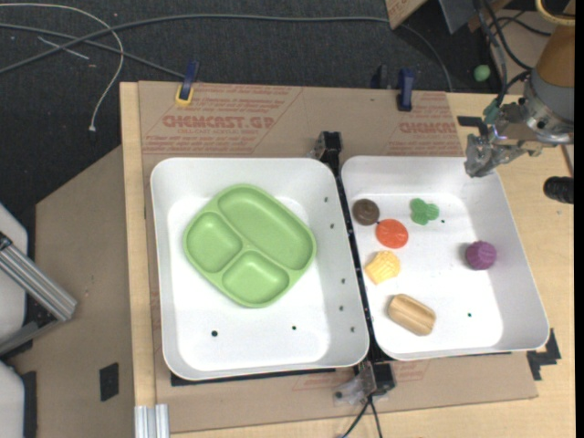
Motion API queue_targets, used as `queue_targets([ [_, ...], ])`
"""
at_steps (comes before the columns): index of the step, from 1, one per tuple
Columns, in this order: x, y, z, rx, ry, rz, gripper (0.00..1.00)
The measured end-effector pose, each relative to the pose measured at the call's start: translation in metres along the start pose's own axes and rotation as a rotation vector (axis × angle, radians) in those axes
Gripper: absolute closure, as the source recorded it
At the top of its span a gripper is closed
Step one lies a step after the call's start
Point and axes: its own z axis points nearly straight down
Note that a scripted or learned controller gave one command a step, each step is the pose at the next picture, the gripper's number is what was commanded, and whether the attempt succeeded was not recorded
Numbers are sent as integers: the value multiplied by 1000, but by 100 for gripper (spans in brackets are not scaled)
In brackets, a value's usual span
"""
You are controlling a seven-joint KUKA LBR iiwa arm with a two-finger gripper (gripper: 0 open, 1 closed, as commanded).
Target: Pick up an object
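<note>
Fingers [476, 164] hang over the right bin's [525, 331] far corner; whether they are parted or closed cannot be told. Nearest in that bin lies a tan, loaf-shaped block [411, 314], then a ridged yellow piece [383, 266], a round purple piece [481, 255], an orange ball [392, 234], a brown ball [366, 212] and a lobed green piece [423, 212], all apart. White floor lies open beside them.

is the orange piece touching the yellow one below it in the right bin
Apart. The camera view shows a thin strip of white bin floor between the orange piece and the yellow piece.
</note>
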Motion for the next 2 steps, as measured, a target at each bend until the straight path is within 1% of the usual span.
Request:
queue_targets([
  [1, 1, 2, -9, -14, -3, -3, 0],
  [2, 6, 3, 34, -11, -2, -4, 0],
])
